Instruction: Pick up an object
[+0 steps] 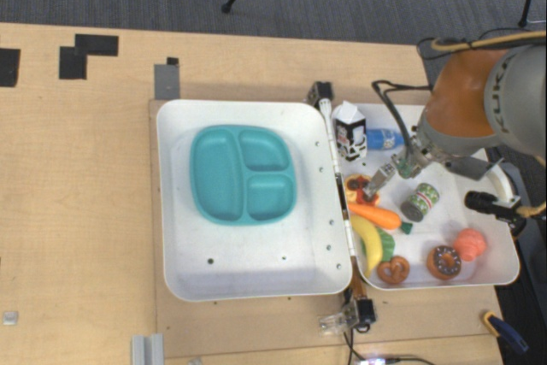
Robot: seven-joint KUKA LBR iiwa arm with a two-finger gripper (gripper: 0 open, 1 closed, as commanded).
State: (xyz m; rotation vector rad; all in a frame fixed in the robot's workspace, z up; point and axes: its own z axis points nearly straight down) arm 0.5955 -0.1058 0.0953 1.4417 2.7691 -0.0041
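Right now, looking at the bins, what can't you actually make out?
- Gripper: too small and blurred in the camera view to tell open from shut, or whether it touches anything.
- Bottle: partly covered by the arm and the carton; label unreadable.
- Arm: cut off by the right edge.
- Small red item beside the carrot: too small to identify.
- Can: label blurred.

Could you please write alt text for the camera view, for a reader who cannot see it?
A grey robot arm reaches from the right over the right white bin, its gripper above toy food: carrot, banana, pretzel, donut, can and milk carton. The left white bin holds a teal divided plate.
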